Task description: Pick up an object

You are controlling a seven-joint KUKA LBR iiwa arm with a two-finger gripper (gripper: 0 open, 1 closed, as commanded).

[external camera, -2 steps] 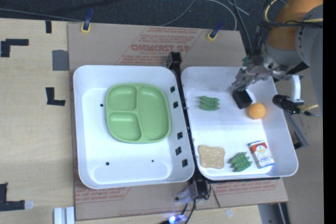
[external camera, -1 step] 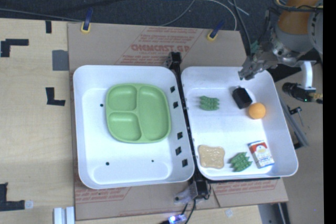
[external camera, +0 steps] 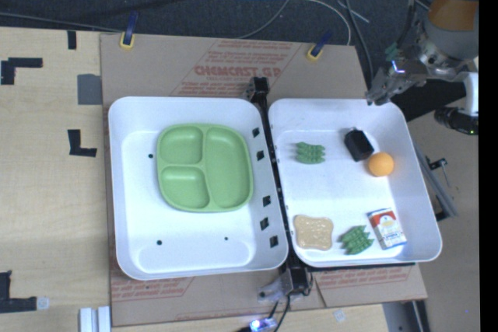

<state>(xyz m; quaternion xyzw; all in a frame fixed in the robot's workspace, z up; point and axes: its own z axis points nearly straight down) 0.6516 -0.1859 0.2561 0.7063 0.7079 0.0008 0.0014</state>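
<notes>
Six small things lie loose in the right bin [external camera: 412, 167], none touching another. Near the bin's far side, a black block [external camera: 358, 144] sits tilted, and just beside it toward the right wall rests an orange ball [external camera: 380, 164]. Left of the block, well apart, lies a green leafy piece [external camera: 310, 153] (toy vegetable, by the look of it). Along the near side sit three more: a tan slice of toast [external camera: 313, 232] lying flat at the left, a second green leafy piece [external camera: 356, 240] next to it, and a small red-and-white carton [external camera: 387, 228] with a blue end, lying flat near the right corner.
</notes>
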